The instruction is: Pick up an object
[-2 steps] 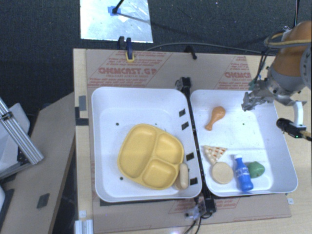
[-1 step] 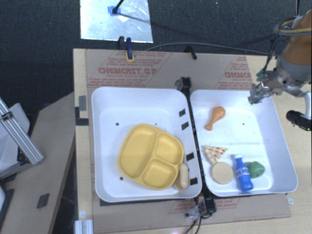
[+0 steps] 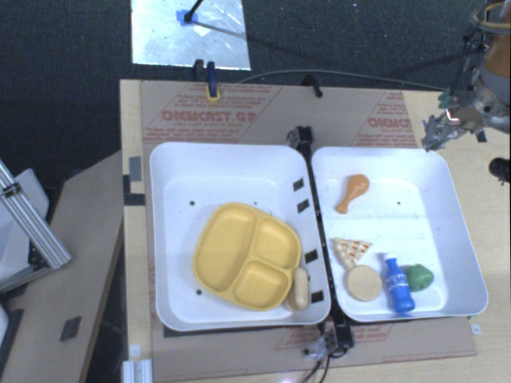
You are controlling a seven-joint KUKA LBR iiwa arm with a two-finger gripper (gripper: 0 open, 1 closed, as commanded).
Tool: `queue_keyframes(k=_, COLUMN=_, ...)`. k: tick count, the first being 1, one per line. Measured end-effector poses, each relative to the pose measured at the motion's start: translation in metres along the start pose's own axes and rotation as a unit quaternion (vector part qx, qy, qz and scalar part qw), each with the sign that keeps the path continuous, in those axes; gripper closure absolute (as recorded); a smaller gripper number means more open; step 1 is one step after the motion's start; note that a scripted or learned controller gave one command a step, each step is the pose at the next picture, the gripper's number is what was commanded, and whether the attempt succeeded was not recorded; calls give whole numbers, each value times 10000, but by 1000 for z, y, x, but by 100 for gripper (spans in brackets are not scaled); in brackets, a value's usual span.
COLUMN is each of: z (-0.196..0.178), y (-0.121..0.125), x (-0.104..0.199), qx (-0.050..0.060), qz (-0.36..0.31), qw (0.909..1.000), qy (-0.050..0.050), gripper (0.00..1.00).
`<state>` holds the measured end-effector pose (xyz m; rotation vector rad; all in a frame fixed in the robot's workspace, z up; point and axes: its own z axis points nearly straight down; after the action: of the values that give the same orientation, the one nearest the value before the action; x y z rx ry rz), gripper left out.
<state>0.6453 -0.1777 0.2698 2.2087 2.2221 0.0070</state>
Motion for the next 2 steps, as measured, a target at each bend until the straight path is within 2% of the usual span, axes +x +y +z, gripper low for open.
queue_keyframes(k=1, z=4, y=-15, x=39, qx=38, qz=-10, qw=10000, qy=18, gripper=100)
queue_keyframes(k=2, z=13, y=-37, x=98, qx=49, qz=-15, qw=10000, qy=25, gripper=100)
